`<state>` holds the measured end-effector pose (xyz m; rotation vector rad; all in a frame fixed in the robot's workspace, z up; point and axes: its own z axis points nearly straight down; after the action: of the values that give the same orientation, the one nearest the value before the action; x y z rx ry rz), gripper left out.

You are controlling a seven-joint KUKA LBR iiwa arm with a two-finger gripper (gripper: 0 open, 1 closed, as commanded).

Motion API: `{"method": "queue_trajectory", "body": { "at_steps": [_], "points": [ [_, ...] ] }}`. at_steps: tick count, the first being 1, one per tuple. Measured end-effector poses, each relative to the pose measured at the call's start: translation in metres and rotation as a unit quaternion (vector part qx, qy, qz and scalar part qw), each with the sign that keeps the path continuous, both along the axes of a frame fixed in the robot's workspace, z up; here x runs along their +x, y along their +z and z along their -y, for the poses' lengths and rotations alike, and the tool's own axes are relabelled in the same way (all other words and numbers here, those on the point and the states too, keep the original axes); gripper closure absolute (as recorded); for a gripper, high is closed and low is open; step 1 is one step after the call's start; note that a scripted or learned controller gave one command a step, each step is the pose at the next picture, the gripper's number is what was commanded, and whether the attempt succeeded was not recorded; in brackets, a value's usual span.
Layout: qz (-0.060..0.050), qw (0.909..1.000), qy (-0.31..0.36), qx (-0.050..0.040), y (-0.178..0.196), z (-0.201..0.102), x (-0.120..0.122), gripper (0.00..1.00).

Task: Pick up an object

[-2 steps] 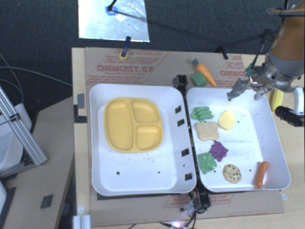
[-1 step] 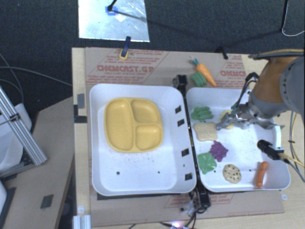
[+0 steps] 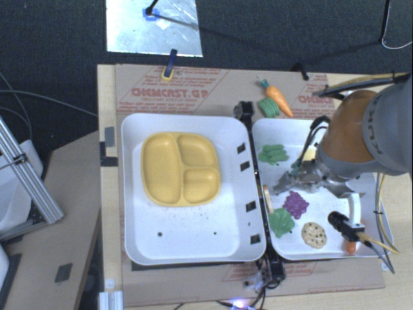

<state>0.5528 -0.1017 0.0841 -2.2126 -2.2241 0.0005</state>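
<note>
Gripper [image 3: 286, 186] sat low over the bin [image 3: 290, 133] on the view's right, with your arm [image 3: 352, 134] coming in from that side. You couldn't tell from this slanted look down whether it was wide or narrow, and nothing showed as held in it. Closest thing to it was the bunch of purple grapes [image 3: 296, 204], just below the tip in the view. Whether they touched you couldn't say.

Other things in that same bin:
- a green leafy piece [image 3: 272, 154] lay above the gripper, near the inner wall
- a second green piece [image 3: 281, 221] lay just beside the grapes, toward the front edge
- a cookie [image 3: 314, 235] lay near the front, right of that second green piece
- a small orange thing [image 3: 350, 246] sat at the front right corner, too small for you to name

Your left bin [image 3: 132, 192] held a yellow plate [image 3: 181, 170] with three compartments, lying flat and well apart from the gripper.

Outside the bins, a carrot [image 3: 279, 99] lay on the cardboard [image 3: 193, 92] behind the right bin, and a blue and yellow clip [image 3: 170, 66] sat at the cardboard's far edge.
</note>
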Motion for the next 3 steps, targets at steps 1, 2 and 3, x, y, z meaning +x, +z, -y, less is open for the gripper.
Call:
{"method": "queue_trajectory", "body": {
  "at_steps": [1, 2, 3],
  "points": [
    [-0.001, 1.0, -0.002, -0.0004, 0.0, -0.014, -0.058, 0.0],
    [0.003, 1.0, -0.002, -0.0011, 0.011, -0.013, -0.054, 1.0],
    [0.006, 1.0, 0.003, -0.0003, 0.105, -0.087, -0.065, 1.0]
  ]
}}
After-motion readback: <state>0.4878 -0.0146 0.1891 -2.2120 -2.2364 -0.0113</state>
